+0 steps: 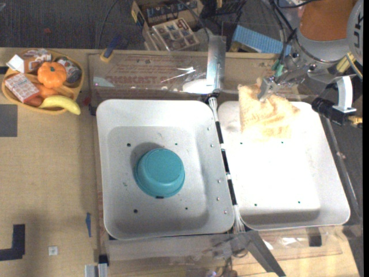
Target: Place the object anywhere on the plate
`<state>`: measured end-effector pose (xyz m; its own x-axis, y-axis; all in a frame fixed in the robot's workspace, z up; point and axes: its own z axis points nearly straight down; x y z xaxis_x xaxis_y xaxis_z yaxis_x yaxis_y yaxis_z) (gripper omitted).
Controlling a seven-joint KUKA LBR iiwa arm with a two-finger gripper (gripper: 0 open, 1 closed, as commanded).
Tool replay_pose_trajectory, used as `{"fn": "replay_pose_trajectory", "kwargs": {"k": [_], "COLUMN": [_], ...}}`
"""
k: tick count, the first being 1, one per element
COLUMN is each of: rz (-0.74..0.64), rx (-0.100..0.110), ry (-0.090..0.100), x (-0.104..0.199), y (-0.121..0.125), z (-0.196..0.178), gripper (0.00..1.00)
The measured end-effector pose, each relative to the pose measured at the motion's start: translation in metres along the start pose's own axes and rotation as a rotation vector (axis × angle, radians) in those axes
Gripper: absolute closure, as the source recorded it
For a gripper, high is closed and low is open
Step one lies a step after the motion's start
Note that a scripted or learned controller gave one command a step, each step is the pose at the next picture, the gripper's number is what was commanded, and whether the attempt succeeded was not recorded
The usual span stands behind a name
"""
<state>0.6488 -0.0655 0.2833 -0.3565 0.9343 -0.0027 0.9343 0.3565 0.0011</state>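
Gripper [266, 88] clamped on cloth [266, 115] at right bin's [288, 201] back edge; teal plate [161, 172] in left bin [115, 126] w/ nothing on it yet.

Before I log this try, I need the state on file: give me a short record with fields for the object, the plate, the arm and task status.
object: pale cloth, draped over the far rim of the right bin
gripper: at the cloth's top edge; grip unclear
plate: teal, round, in the middle of the left bin
arm: reaching in from the right, above the right bin's far corner
status: cloth not yet on the plate
aside: fruit basket far left on the bench
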Motion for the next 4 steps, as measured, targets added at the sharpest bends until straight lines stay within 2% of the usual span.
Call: {"fn": "replay_pose_trajectory", "kwargs": {"k": [1, 2, 3, 4], "rz": [-0.006, -0.407, -0.806, -1.203], "rx": [0.001, -0.001, -0.002, -0.005], "ry": [0.002, 0.002, 0.002, 0.001], "x": [0.003, 0.050, 0.095, 0.152], "y": [0.002, 0.007, 0.012, 0.023], "z": [0.050, 0.041, 0.055, 0.050], "gripper": [1.00, 1.00, 1.00, 1.00]}}
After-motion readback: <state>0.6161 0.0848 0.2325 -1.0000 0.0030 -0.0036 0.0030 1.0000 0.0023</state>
